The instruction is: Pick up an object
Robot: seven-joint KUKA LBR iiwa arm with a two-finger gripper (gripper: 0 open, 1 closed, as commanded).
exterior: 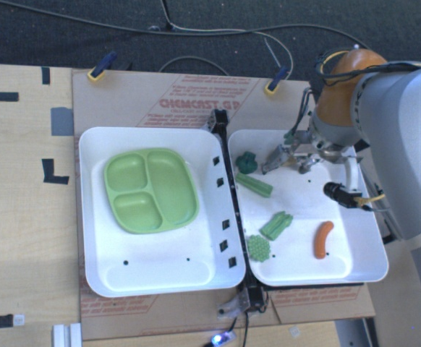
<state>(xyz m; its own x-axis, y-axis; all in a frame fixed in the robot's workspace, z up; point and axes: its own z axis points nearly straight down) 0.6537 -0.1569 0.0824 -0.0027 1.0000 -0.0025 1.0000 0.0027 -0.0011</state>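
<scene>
Right now the grey arm point(388, 121), with its orange band point(344, 82) showing near the top right of the frame, is reaching in from the right edge and hanging over the upper part of the right-hand bin point(362, 262). Its gripper point(290, 161) is sitting above the bin's white floor, and the two fingers are spreading apart, one finger point(272, 161) angling toward the left, the other pointing lower right; nothing is lying between them, so the claw is gripping nothing. Just to the left of that reaching finger, a dark green toy point(247, 163) is lying near the bin's upper left corner, close to the fingertip but whether they are touching is too fine to tell. Below it a long green piece point(254, 186) is lying at a slant, then a light green ridged piece point(276, 225) toward the middle, and a round bumpy green ball point(258, 248) against the left wall near the bottom. An orange carrot-like piece point(323, 239) is resting toward the lower right, well apart from the gripper. Over in the left-hand bin point(95, 266), a light green divided plate point(151, 190) is lying flat in the upper half.
</scene>
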